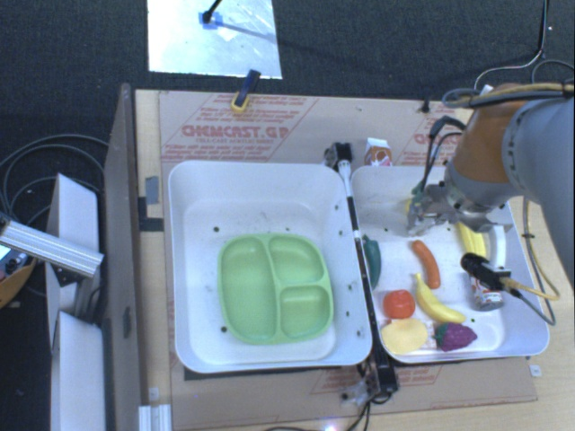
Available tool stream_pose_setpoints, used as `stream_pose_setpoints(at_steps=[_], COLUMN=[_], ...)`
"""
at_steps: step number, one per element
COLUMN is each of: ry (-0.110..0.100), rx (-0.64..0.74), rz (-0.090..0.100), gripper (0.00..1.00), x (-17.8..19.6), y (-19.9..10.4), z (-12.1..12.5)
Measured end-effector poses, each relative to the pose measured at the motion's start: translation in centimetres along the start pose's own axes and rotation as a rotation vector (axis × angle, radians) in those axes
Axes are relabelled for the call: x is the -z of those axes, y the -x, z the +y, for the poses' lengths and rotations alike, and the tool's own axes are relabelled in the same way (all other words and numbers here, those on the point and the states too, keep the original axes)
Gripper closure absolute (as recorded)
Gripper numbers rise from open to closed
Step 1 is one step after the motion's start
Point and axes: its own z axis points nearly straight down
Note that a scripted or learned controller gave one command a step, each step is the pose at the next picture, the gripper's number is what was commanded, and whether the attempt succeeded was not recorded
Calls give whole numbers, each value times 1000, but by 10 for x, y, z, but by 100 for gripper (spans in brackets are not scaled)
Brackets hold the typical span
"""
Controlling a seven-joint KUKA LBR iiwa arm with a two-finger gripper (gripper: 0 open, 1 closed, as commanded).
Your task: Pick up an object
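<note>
The right bin [530,330] holds several toy foods: an orange sausage-like piece [426,263], a banana [437,303], a red tomato [399,304], a pale yellow piece [406,336], purple grapes [455,336], a yellow corn cob [471,239] and a dark green piece [371,259] against the left wall. My gripper [420,217] hangs low over the bin's back left part, just up and left of the orange piece and touching no toy that I can see.
The left bin [193,241] carries a green divided plate [274,287]. A small carton [378,153] and a black-and-white object [340,157] stand on the cardboard behind the bins. The arm [512,151] covers the right bin's back right corner.
</note>
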Motion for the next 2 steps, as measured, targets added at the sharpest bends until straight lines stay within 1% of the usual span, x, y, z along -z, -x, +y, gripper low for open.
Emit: stream_pose_setpoints(at_steps=[1,2], ry=[-1,-2], rx=[0,-3], rz=[0,1], gripper=[0,0], x=[0,-9], y=[0,4], z=[0,-39])
